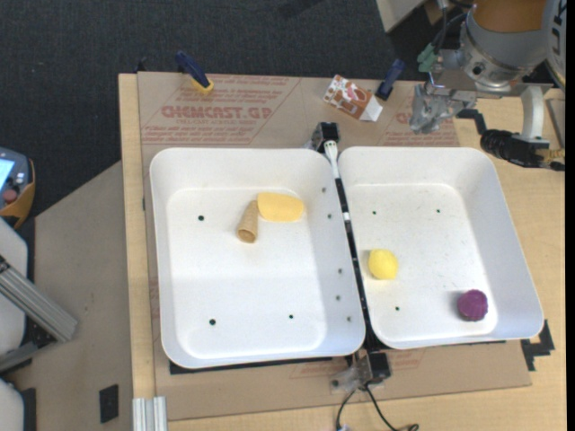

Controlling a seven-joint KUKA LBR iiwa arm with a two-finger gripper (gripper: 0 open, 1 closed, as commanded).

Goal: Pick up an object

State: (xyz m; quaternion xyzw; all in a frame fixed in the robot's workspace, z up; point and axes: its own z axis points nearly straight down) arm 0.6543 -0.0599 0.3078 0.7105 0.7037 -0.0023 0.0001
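My gripper hangs high above the far edge of the right bin, at the top right of the camera view, with nothing visible between its tips. In the right bin lie a small yellow ball near the left wall and a purple ball in the near right corner. The left bin holds a yellow rounded piece and a tan cone-shaped piece touching it on its left.
A cardboard sheet lies under both bins. A small red and white packet and two blue clamps sit on it behind the bins. A black divider strip runs between the bins.
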